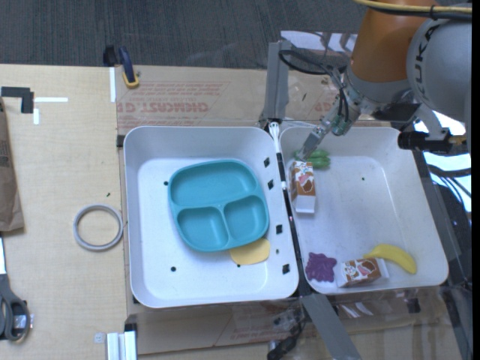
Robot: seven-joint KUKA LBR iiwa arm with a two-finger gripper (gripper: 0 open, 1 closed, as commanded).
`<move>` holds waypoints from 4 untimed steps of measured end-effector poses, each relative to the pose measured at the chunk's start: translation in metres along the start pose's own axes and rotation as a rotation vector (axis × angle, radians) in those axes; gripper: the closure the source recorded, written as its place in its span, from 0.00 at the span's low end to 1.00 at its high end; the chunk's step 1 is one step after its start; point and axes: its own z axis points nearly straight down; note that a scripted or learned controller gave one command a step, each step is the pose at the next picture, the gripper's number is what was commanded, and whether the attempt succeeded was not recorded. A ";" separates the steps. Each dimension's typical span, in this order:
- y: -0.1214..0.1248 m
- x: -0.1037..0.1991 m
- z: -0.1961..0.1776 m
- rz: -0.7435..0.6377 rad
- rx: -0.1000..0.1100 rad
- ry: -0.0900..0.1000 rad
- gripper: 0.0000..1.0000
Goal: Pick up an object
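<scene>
My gripper (310,144) reaches down into the back left corner of the right bin (405,193). It hangs just above and to the left of a small green item (320,158). A brown and white carton (303,186) lies right in front of that item, along the bin's left wall. Near the front of the same bin lie a purple grape bunch (321,266), a second small carton (362,271) and a yellow banana (395,257). Nothing visible is lifted off the bin floor.
The left bin (146,201) holds a teal divided plate (219,205) with a flat yellow piece (251,253) poking out under its front edge. On the bench to the left lie a tape ring (98,226) and scissors (11,317).
</scene>
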 end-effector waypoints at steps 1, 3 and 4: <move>0.000 -0.001 -0.007 0.000 0.001 0.000 1.00; -0.014 0.004 -0.022 0.069 0.000 0.002 0.00; -0.014 0.003 -0.028 0.068 0.001 0.002 1.00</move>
